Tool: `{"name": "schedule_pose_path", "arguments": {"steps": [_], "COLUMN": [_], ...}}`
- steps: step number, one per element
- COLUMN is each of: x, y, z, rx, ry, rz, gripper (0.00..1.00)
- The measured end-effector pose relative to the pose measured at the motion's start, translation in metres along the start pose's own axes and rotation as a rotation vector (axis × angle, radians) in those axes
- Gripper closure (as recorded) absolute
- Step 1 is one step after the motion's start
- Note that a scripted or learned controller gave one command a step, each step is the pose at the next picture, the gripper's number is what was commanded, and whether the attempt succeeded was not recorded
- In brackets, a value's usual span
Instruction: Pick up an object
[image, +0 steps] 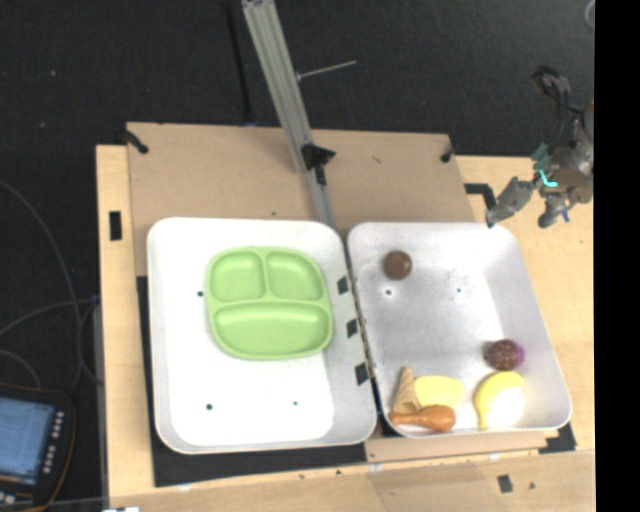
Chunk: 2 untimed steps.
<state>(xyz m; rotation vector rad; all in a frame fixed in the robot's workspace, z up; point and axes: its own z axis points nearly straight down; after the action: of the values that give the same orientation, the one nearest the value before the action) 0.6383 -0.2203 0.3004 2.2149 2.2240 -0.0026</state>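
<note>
your gripper (529, 204) sat at the far right of the bench, just past the upper right corner of the right bin (450, 300). its two fingers (508, 200) stood apart with nothing between them, and they hung over the bare bench rather than over the bin.

in the right bin you had a small brown ball (397, 264) near the upper left, well apart from everything else. along the near edge lay a cluster: an orange, carrot-like piece (430, 418) at the bottom, touching a tan wedge (404, 388) and a pale yellow block (439, 391) just behind it. to the right of these sat a yellow and white rounded object (499, 399), and just above it a dark purple ball (503, 353). all of these rested on the bin floor, far from your tool.

the left bin (180, 400) held a green divided plate (269, 303) with three compartments, lying flat in its upper half.

a slanted metal pole (285, 100) ran down to the gap between the two bins.
</note>
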Motion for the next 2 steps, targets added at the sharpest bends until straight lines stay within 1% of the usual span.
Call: {"name": "schedule_pose_path", "arguments": {"steps": [1, 2], "x": [-0.002, -0.003], "y": [0.002, 0.005], "z": [0.063, 0.126], "rx": [0.005, 0.006], "ry": [0.002, 0.003], "rz": [0.003, 0.004], "gripper": [0.00, 0.00]}}
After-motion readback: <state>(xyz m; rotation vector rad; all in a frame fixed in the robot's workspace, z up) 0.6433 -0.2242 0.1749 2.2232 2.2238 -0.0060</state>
